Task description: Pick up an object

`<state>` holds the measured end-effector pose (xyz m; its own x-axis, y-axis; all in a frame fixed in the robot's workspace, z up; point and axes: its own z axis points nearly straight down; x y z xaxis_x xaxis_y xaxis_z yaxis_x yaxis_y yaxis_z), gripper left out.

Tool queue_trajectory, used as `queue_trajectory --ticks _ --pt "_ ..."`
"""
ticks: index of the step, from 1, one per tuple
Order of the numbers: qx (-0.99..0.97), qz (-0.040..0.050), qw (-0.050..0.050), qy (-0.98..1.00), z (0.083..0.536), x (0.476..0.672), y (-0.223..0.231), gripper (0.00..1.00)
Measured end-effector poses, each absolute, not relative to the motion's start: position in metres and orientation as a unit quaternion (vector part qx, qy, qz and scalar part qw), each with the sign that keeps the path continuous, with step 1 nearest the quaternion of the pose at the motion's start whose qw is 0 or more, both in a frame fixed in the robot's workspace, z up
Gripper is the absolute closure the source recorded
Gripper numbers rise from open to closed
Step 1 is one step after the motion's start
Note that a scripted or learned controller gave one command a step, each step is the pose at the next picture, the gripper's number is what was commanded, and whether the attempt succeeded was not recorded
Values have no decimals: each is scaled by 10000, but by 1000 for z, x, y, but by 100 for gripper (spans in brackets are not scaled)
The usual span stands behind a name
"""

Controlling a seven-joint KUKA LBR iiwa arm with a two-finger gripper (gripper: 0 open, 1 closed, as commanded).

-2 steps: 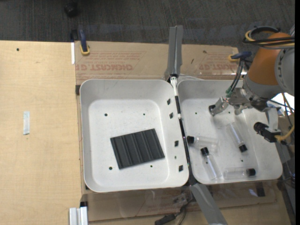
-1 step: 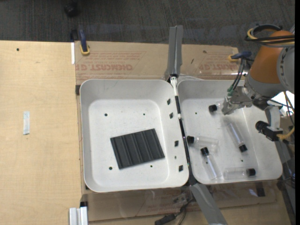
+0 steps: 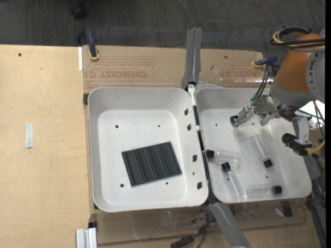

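Nearest the lens, along the bottom edge: grey bracket (image 3: pixel 230 229) under the seam between the two bins, resting on brown board (image 3: pixel 124 66), apparently there to hold the bins side by side. Just above it, right bin (image 3: pixel 217 190), shallow and white, holding several clear tubes with black caps scattered loose: one (image 3: pixel 230 177) near the front left, one (image 3: pixel 261 151) slanting through the middle, one (image 3: pixel 264 191) lying along the front wall, and a short one (image 3: pixel 220 154) close to the left wall. Lying flat and apart from each other, most likely tipped in at random so that each offers a separate target. Left bin (image 3: pixel 95 138), holding a dark ribbed slab (image 3: pixel 151 163), flat and turned slightly askew, well away from the walls.

Gripper (image 3: pixel 242 118) over the back half of the right bin, reaching in from the right below the orange-banded wrist, angled down toward the bin floor. Open or closed, impossible to tell; too small and cluttered by cables. Nothing visibly held. Nearest candidate: the slanting middle tube, just in front of the gripper. Pick-up not yet done; probably at the approach stage, with a descent and a squeeze across the narrow body needed next. Risk: clear round tube rolling away under contact.
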<state>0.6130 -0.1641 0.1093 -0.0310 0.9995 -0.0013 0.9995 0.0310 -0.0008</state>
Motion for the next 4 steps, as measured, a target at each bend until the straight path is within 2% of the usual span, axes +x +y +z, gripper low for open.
queue_trajectory --ticks 1,2,3,4 --pt "6980 -6 -5 7161 91 569 -190 0" --pt "6997 -8 -5 7144 100 569 -192 100" --pt "6913 -6 0 7226 200 581 -144 100" --pt "7038 -13 -3 7104 224 599 -92 100"
